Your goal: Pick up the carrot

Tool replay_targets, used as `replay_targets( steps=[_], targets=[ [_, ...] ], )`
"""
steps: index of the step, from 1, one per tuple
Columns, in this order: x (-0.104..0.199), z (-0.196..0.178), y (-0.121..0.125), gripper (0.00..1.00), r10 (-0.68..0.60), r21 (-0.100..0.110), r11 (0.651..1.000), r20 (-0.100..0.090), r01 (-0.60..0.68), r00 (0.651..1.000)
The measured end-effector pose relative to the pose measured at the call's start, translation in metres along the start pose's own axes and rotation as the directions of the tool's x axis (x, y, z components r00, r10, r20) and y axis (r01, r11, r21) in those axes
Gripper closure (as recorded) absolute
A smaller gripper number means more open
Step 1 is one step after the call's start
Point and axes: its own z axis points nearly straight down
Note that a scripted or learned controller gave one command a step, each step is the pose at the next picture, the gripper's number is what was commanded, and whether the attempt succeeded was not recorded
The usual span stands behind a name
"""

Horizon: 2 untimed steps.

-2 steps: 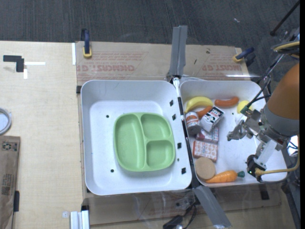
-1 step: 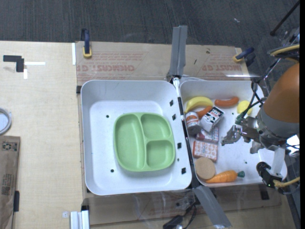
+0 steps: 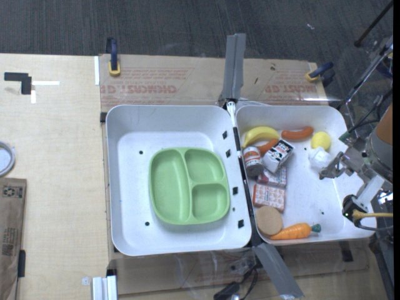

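Camera view: two white bins side by side on the bench. Carrot (image 3: 292, 231) lies flat along the near edge of the right bin (image 3: 331, 195), green tip pointing right, orange end touching a round tan disc (image 3: 270, 220) toward the near-left corner. Gripper (image 3: 330, 169) sits over the right edge of the right bin, above mid-height, well apart from the carrot. Cannot tell whether it is released or clenched; nothing visibly held. A white crumpled object (image 3: 319, 157) is just beside the tool's tip, contact unclear. Far edge of the right bin: banana (image 3: 261, 134), sausage (image 3: 297, 132), lemon (image 3: 320, 140). Along its left edge: small can (image 3: 252, 160), carton (image 3: 277, 155), red-patterned packets (image 3: 269, 195). Left bin (image 3: 128, 186) carries a green divided plate (image 3: 190, 185) at its centre.
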Motion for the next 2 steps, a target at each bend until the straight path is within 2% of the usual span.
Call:
replay_targets(
  steps=[1,2],
  targets=[
    [0.038,0.106,-0.036,0.0,0.364,0.002,0.931,-0.002,-0.364,0.931],
    [-0.009,0.018,0.01,0.0,0.477,0.001,0.879,0.0,-0.477,0.879]
  ],
)
